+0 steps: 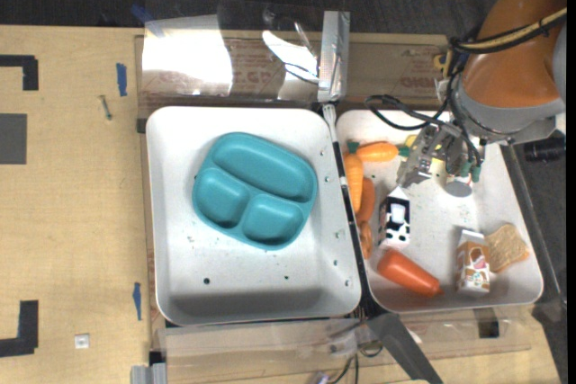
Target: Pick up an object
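The right bin holds several toy foods. A carrot lies at its back left, and two more orange pieces run along the left wall. A black-and-white block sits mid-bin, with a red-orange piece in front of it. At the front right stand a small carton and a toast slice. My gripper hangs over the back of this bin, just right of the carrot and above the black-and-white block. Nothing is visibly held in it.
The left bin carries a teal divided plate. A clear plastic sheet and a metal bracket lie behind the bins. The arm's orange band looms over the right bin's back right corner, with cables trailing around it.
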Robot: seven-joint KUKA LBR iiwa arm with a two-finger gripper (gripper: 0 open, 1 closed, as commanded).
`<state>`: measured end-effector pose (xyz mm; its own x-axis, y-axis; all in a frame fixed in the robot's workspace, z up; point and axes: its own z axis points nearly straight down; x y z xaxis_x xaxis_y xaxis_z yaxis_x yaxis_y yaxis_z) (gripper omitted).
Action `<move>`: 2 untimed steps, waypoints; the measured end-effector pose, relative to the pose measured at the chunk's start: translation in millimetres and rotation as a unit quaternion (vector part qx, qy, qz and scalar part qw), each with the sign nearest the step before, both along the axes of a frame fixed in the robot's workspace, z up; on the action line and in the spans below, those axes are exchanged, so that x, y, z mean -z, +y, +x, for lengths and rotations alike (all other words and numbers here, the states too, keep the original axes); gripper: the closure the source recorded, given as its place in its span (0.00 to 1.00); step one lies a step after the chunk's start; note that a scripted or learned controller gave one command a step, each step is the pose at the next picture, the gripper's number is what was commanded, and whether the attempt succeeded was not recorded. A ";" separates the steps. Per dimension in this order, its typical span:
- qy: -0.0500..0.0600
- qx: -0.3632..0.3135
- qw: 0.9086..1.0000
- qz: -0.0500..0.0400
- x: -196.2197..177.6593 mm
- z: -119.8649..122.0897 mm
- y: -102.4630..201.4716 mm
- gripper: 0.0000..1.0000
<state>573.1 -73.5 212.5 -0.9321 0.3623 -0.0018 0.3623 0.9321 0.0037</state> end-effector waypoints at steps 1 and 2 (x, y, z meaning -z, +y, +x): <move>-0.006 0.024 1.000 -0.001 -86.9 38.5 40.0 1.00; -0.003 -0.019 1.000 -0.002 -91.2 83.9 24.2 1.00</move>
